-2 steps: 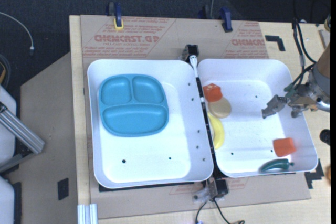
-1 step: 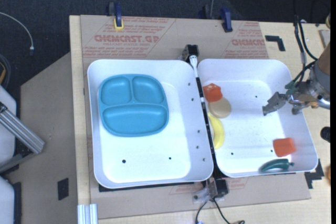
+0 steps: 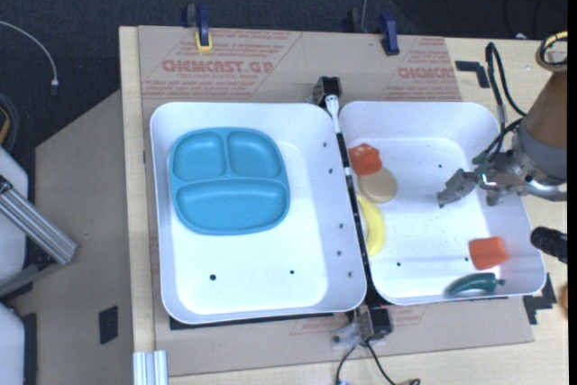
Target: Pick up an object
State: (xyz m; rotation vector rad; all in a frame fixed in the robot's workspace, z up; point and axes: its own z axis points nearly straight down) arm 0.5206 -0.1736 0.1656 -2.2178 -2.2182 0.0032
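Two white bins (image 3: 315, 194) sit side by side on a counter (image 3: 270, 59) covered in printed cardboard, held by blue clamps (image 3: 200, 21) at the far edge.

You are seeing the arm (image 3: 548, 135) running off the picture's right edge, so its upper part is cut away. The gripper (image 3: 460, 187) is showing too small and dark for its state to be readable. The yellow piece (image 3: 374, 228) is lying partly tucked under the bin's rim (image 3: 347, 194).

gripper (image 3: 462, 186) low, pointing left
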